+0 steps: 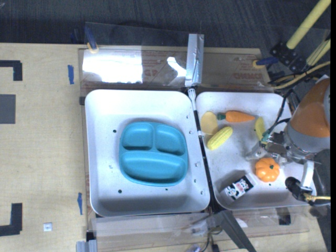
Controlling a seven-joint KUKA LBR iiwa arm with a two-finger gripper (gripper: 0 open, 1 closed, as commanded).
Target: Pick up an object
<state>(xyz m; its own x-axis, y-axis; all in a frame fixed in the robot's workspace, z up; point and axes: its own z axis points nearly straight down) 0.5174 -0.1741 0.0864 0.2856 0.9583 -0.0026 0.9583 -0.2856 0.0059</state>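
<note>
Tool [270, 150] low over right bin [239, 101], just above orange pumpkin [266, 169]; grip state cannot tell. Corn cob [219, 137], carrot [239, 116], pale yellow piece [208, 122] near bin's left. Black-white toy [239, 187] at front. Blue divided tray [154, 152] in left bin [105, 114].

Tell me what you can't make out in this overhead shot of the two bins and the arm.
- Gripper: in the camera view the wrist and cables hide its fingers; open or shut is unclear.
- Yellow piece by the carrot: partly behind the cable, shape unclear.
- Black-and-white item: too small to identify.
- Arm: cut off by the right edge.
- Orange pumpkin: contact with the gripper is unclear.
</note>
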